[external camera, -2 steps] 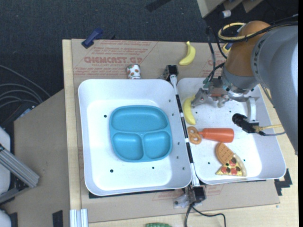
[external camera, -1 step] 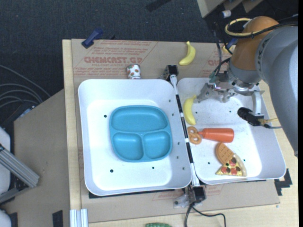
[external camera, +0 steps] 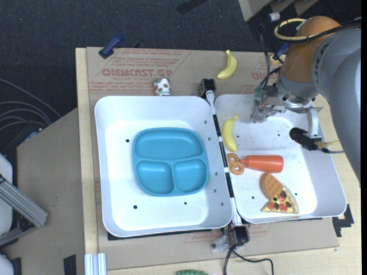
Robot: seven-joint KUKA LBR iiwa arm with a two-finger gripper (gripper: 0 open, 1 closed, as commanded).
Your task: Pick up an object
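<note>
1. Arm (external camera: 321, 50) reaches in from the right; end effector (external camera: 265, 109) sits low over the far end of the right bin (external camera: 321, 188), near its far-left corner. Can't tell its state, tip too small and blurred.
2. Nothing visibly in its grip.
3. Right bin contents: banana (external camera: 230, 133) against the left wall, just beside the end effector; carrot (external camera: 264, 163) mid-bin lying crosswise; pretzel (external camera: 235, 164) touching the carrot's left end; pizza slice (external camera: 278, 195) near the front edge.
4. Left bin (external camera: 114, 199) holds a blue divided tray (external camera: 170, 160), centred.
5. Second banana (external camera: 226, 67) lies on the bench (external camera: 143, 67) beyond the bins, toward the far edge.
</note>
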